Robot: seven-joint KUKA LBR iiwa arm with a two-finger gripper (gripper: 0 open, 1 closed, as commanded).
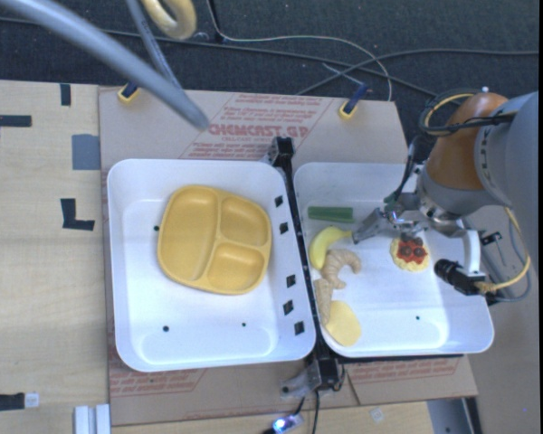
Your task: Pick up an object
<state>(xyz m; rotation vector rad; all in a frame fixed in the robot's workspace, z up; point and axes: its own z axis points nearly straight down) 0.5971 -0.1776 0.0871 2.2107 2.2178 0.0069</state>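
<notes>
A yellow divided plate (214, 240) is held in the left bin (127, 269). In the right bin (462, 333) lie a green stick (331, 213), yellow pieces (326, 242) and a red-topped toy (409, 252). The claw (400, 221) is seen just above that toy; its opening cannot be told.

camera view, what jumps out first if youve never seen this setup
The big yellow divided tray lying in the left bin catches the eye first. In the right bin, the gripper hangs over small toy foods, close to a red-and-yellow piece, with a green stick and yellow pieces by the divider.
</notes>
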